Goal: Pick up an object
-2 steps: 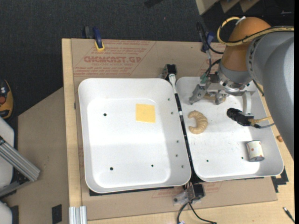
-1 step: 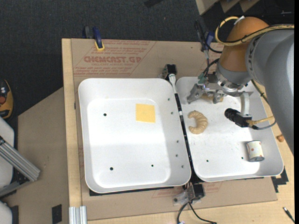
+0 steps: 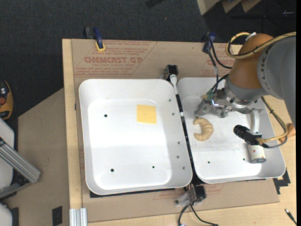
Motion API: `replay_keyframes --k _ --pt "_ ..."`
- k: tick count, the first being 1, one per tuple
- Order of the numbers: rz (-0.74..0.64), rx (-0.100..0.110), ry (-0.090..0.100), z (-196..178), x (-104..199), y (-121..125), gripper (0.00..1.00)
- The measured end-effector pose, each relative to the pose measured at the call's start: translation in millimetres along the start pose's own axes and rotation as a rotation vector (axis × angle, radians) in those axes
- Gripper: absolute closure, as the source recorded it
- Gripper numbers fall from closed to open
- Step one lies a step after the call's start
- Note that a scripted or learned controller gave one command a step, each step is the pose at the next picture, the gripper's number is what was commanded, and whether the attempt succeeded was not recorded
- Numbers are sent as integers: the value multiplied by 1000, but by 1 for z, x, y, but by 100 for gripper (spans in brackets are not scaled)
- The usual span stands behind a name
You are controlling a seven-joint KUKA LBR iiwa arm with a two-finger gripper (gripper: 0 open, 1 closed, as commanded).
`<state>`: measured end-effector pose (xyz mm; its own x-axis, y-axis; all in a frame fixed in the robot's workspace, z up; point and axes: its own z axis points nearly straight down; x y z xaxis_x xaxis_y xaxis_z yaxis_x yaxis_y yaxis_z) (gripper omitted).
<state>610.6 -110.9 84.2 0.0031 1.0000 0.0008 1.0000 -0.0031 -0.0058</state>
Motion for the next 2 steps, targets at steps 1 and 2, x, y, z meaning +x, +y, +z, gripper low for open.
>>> replay_keyframes --k 1,2 --pt "-5 -8 -1 -1 15 17 0" --pt "0 1 1 -3 4 -42 0"
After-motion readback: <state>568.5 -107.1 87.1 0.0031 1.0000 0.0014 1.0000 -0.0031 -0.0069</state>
